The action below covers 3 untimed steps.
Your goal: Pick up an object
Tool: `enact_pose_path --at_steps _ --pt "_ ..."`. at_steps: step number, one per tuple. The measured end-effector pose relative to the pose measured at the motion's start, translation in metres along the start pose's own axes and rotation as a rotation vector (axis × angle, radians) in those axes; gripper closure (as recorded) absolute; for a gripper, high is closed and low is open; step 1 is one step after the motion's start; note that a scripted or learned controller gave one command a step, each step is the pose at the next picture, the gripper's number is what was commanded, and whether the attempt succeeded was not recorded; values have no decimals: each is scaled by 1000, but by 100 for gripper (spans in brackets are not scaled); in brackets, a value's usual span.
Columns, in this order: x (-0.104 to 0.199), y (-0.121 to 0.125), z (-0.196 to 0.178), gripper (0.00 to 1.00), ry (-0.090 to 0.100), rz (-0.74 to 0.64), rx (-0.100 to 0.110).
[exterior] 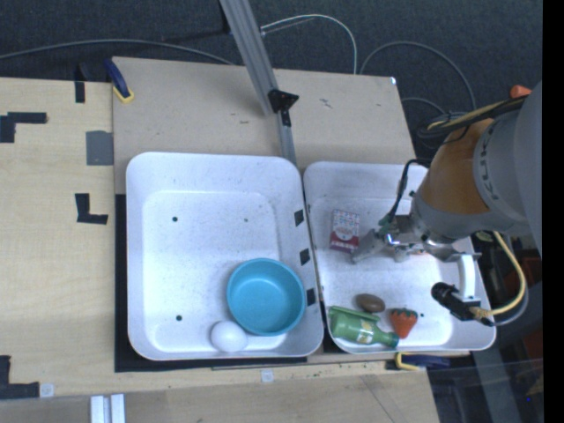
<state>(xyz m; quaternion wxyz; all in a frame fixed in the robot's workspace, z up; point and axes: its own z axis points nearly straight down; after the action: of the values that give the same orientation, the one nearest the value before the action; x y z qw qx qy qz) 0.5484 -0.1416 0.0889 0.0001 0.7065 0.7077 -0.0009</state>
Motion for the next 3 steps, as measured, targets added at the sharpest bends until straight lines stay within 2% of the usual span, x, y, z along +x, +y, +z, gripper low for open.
enact_pose_path --at_steps 1,3 --pt "1 0 -10 100 1 -1 1" --pt "-3 13 -101 100 0 0 -5"
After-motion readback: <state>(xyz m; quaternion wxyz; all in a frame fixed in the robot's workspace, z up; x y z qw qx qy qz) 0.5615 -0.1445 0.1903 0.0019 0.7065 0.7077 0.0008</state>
